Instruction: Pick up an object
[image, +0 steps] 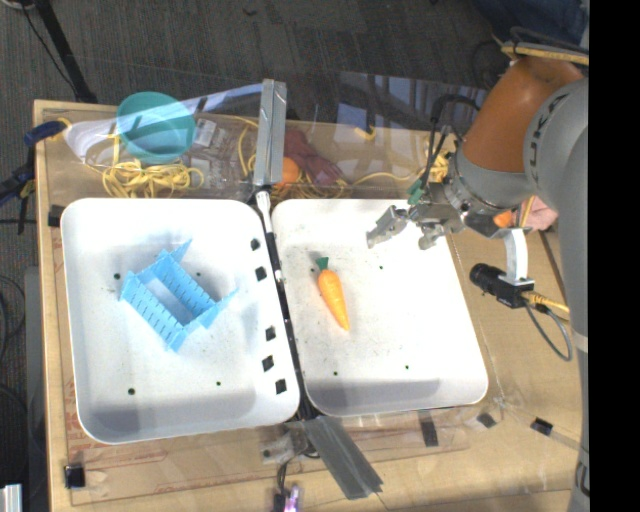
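An orange toy carrot (332, 293) with a green top lies in the right bin (440, 340), left of its middle. My gripper (408, 230) hangs over the bin's far right part, up and to the right of the carrot and apart from it. Its two grey fingers are spread with nothing between them. A light blue plastic rack (170, 296) lies in the left bin (100, 390), near its middle.
A divider with black clips (272, 300) runs between the bins. Behind them sit a teal bowl (155, 123), yellow cord (145, 178) and clear plastic sheets. Bare white floor surrounds the carrot.
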